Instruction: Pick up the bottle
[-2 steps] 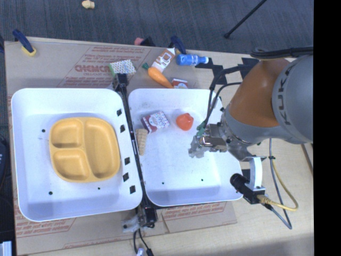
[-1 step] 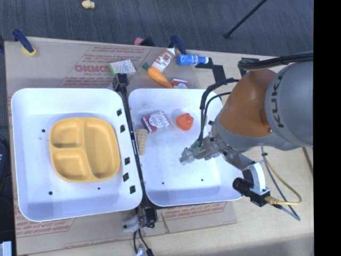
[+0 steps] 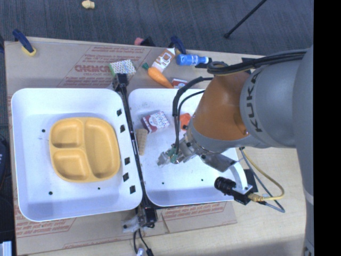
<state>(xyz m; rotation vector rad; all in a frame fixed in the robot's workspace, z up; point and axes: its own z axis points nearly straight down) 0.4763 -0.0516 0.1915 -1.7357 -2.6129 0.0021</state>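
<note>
Blue-capped bottle [image 3: 176, 58] behind right bin [image 3: 160, 193]

Arm [image 3: 240, 111]: reaching over the right bin [image 3: 160, 193].
Gripper [image 3: 171, 156]: hanging low inside that bin.
Red-and-white carton [image 3: 155, 121]: lying in it, near the divided yellow tray's [image 3: 84, 148] bin.
Blue bottle [image 3: 191, 60]: lying on the surface behind it.

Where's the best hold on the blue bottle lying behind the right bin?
Probably take the blue bottle by its wide body, from straight above, closing across its width: it lies flat, pointing right in view, and its neck looks thin.
</note>
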